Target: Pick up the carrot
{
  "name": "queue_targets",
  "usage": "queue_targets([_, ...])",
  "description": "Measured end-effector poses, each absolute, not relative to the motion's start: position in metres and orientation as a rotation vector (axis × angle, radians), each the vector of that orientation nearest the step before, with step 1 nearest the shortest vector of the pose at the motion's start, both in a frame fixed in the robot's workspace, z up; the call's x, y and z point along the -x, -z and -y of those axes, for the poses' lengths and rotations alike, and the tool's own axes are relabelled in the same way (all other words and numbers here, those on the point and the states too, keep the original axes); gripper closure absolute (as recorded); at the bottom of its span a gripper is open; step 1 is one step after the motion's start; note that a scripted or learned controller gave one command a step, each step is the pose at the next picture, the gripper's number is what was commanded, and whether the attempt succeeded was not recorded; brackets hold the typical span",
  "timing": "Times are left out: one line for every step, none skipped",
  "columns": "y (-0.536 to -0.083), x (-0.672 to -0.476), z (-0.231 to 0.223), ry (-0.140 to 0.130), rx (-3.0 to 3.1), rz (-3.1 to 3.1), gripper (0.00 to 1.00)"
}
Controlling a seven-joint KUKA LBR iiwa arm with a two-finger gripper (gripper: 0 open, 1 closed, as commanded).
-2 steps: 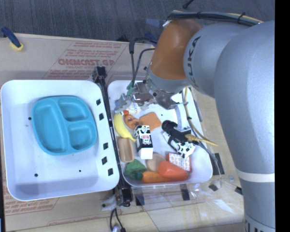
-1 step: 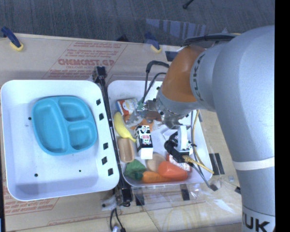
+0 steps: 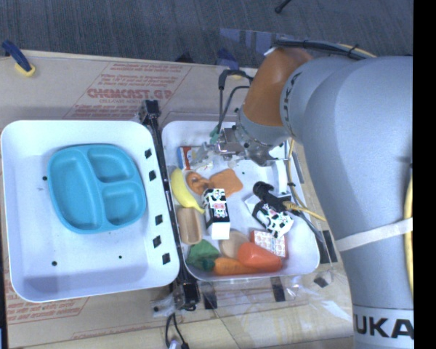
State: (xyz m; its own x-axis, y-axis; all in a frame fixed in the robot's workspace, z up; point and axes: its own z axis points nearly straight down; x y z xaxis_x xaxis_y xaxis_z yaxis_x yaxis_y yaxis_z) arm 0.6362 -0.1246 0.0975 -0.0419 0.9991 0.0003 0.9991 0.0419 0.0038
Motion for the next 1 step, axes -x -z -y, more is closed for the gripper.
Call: queue_targets([-0.1128,-0.5878,0.1523,0.003,-1.869,-2.528,0.0])
